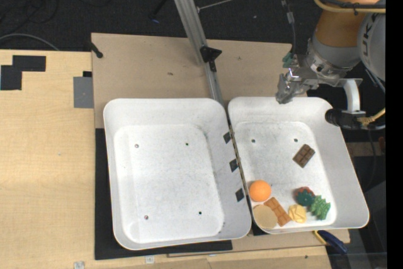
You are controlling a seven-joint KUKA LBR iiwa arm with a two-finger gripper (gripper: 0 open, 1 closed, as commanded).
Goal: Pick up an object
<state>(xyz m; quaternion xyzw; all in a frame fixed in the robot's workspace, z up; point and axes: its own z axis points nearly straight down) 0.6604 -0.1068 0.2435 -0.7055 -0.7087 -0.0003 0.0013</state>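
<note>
Gripper (287, 90): above far rim of right bin (343, 135), nothing between fingers; whether spread or pressed together cannot be told. Candidate: brown block (304, 155), mid-bin toward right wall, lying diagonally, nearest item. Orange ball (260, 190) and remaining items: near edge.

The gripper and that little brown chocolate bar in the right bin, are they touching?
Apart. The camera view shows the gripper at the bin's far rim, with bare white floor between it and the chocolate bar.
</note>
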